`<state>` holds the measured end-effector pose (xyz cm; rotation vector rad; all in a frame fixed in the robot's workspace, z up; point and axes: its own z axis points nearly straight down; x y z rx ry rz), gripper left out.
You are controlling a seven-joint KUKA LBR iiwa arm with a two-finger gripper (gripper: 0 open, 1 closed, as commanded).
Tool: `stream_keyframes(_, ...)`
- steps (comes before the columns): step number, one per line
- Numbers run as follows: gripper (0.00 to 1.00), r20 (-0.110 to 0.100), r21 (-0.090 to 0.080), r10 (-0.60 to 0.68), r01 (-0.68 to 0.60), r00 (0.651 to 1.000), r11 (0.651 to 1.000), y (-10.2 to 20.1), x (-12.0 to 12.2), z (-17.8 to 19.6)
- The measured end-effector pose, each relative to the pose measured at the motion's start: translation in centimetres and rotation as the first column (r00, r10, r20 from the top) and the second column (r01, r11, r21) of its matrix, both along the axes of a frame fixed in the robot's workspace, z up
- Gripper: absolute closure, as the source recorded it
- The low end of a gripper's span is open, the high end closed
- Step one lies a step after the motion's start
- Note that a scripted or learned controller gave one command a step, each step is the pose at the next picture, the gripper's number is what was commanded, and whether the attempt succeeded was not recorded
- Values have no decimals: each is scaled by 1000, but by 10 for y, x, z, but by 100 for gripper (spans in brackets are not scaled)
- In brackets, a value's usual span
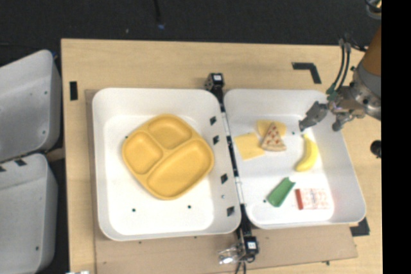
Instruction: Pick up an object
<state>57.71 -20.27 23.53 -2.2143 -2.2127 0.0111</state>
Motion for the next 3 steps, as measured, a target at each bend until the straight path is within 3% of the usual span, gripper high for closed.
stream_keyframes(1, 0, 10, -3, 3, -3, 1000, 1000, 0, 2, 6)
stream_keyframes(3, 0, 6, -3, -1, 1, 1000, 1000, -7, 17, -96)
